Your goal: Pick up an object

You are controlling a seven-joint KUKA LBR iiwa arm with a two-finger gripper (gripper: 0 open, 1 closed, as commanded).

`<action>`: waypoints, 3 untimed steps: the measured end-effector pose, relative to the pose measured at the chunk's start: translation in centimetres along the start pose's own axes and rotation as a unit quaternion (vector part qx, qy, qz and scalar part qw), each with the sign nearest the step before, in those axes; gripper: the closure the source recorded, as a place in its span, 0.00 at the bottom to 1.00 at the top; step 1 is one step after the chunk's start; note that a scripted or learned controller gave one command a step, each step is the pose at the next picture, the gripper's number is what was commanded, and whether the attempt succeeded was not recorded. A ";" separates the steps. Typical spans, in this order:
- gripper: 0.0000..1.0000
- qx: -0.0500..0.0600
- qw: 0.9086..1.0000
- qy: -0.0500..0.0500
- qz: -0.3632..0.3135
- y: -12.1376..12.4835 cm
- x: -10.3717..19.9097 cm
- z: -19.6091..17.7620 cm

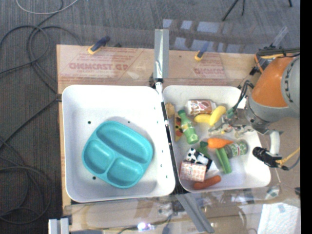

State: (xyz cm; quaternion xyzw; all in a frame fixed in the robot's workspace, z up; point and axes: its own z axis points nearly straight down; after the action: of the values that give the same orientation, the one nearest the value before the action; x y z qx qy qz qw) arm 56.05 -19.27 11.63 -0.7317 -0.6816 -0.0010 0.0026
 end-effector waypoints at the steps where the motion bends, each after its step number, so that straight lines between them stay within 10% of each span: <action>1: 0.00 0.018 0.999 0.005 -0.051 6.1 -1.2 2.4; 2: 1.00 0.018 0.999 0.001 -0.051 6.0 -1.4 1.5; 3: 0.00 0.019 0.999 0.001 -0.051 6.0 -1.3 1.5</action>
State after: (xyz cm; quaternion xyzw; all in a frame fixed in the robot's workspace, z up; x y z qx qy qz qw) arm 61.96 -21.00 10.08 -0.6958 -0.7180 0.0108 0.0171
